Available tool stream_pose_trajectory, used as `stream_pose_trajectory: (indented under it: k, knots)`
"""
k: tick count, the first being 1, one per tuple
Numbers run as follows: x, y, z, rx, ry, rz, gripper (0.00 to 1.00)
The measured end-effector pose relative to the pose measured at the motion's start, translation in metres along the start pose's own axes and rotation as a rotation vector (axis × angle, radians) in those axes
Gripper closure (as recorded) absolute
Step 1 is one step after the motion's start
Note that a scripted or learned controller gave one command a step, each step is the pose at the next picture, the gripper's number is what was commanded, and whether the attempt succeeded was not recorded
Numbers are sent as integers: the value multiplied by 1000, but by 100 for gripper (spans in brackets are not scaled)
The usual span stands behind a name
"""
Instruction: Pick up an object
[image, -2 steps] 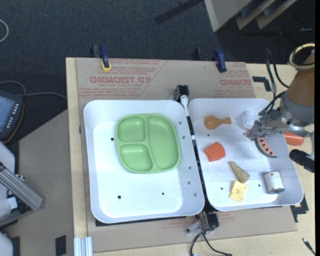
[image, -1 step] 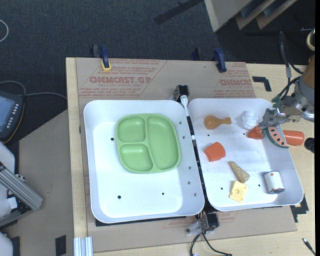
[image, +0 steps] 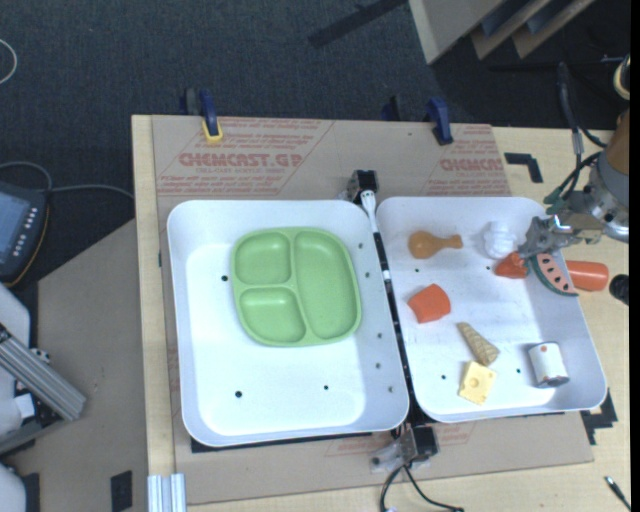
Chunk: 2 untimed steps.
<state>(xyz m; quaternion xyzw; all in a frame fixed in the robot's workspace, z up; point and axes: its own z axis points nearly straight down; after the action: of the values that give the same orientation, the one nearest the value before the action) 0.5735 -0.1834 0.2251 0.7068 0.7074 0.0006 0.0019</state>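
The right bin (image: 560, 330) holds several toy foods. A tan drumstick (image: 435, 243) lies at its far left, and a white lump (image: 497, 238) sits to the right of it. A small red piece (image: 511, 266) and a watermelon slice (image: 553, 272) lie against the right wall. An orange carrot-like piece (image: 587, 274) rests just outside that wall. Nearer the front are a red-orange block (image: 430, 303), a cone (image: 479, 343), a yellow cheese wedge (image: 477, 383) and a small silver can (image: 546, 363). My gripper (image: 543, 234) hangs over the bin's far right, just above the watermelon slice and the red piece.
In the left bin (image: 200, 370) lies a green divided plate (image: 297, 286). Both bins stand on a brown board (image: 160, 180) held by blue clamps at the far edge. The arm (image: 612, 190) comes in over the right bin's right wall, with cables behind it.
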Motion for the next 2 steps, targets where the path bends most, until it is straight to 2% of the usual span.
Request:
stream_pose_trajectory:
  k: [2]
  knots:
    - [116, 20, -12, 0, 3, -6, 100]
